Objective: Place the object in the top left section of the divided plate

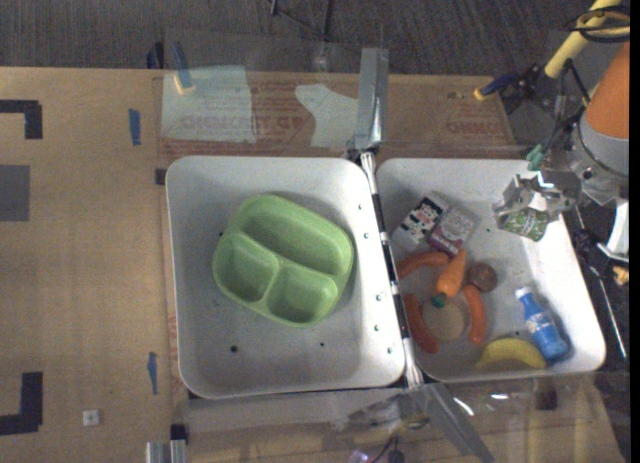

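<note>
- The gripper (535,203) is hanging over the right bin (590,346) at that bin's two o'clock edge, with a crumpled green and white carton (527,219) showing at its tips.
- Whether the pincer is clamping that carton or merely sitting over it, I cannot tell; the fingers are blurring into the carton.
- The plate (284,259) is lying tilted in the left bin (190,281), well apart from the gripper, toward nine o'clock.
- Judging the step: a carry across the divider is coming up, if the grasp is real.
- Doing it well is meaning lifting clear of the bin walls and aiming for the plate's small pocket at its nine o'clock side, since its large section is filling the twelve o'clock side.
- Releasing low is helping a light carton not bounce out.
</note>
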You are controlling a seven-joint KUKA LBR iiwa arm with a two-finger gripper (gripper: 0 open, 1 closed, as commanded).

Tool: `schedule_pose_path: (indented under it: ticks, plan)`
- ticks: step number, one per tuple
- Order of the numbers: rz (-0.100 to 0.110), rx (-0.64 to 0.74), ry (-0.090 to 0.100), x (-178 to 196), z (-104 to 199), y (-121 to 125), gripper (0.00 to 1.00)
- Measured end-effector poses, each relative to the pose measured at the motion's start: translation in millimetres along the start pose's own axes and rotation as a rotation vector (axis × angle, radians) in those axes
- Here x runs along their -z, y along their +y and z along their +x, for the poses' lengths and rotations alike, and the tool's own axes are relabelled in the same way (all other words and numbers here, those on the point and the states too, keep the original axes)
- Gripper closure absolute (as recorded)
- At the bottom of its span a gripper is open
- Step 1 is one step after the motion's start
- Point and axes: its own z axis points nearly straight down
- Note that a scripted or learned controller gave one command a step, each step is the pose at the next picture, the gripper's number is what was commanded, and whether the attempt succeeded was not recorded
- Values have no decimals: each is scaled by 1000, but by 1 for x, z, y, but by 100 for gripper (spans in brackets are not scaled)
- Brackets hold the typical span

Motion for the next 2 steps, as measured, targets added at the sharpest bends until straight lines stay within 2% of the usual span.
schedule_pose_path:
  ticks: [1,2]
  plan:
    - [-2,-138,1,-5,75,20,100]
    - [-2,-193,2,-30,170,59,100]
